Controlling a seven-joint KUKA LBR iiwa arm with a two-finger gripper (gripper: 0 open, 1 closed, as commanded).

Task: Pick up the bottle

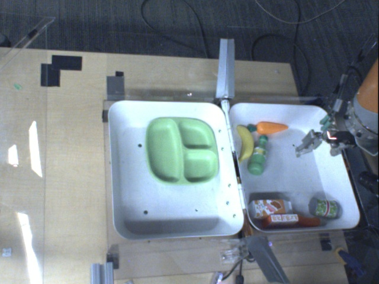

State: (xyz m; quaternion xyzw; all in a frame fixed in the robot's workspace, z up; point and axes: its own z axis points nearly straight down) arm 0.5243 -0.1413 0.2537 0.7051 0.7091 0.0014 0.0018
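Bottle (257, 155) lies on its side, cap toward the carrot (272, 127)

The tabletop (53, 176) is light wood. Two shallow white bins rest directly on it, side by side — the left bin (127, 218) and the right bin (337, 185), meeting along a shared edge. Black tape marks (58, 68) lie near the tabletop's far left corner. A grey metal bar (225, 68) extends from the bins' junction toward the far edge.
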